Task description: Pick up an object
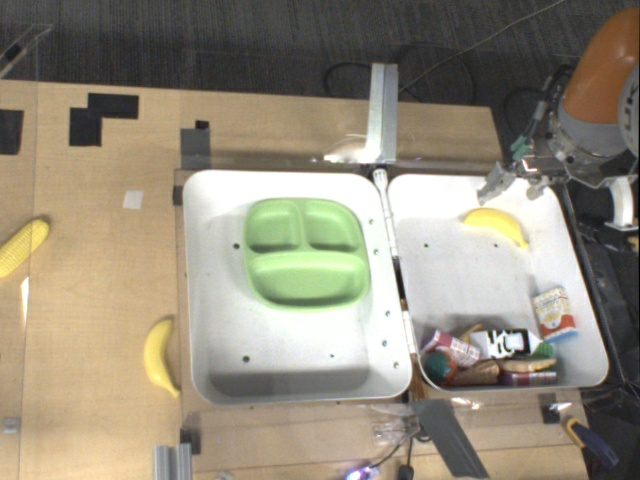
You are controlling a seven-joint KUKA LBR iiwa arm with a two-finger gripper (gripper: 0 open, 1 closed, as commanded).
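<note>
The arm reached in over the far right corner of the surface, its orange band high at the right edge and the grey wrist below it. The jaws hung over the far right corner of the right bin; from this slanted view I could not tell whether they stood open or closed, and nothing showed between them.

A yellow banana-shaped piece lay on the right bin's floor near its far wall, just beside and below the jaws, with no clear contact between them. Along the near wall of that bin sat a cluster of small items, among them a black-and-white packet and some reddish and brown pieces too jumbled to name. A small orange-and-white carton stood near the bin's right wall, a little apart from the cluster.

The left bin held a green divided plate, lying flat toward its middle, with two small compartments on the far side and one long one on the near side.

Outside the bins, on the wooden surface, a yellow banana lay just beside the left bin's near left corner, and a yellow corn cob lay at the left edge, well apart from it. Black markers were stuck near the far left corner.
</note>
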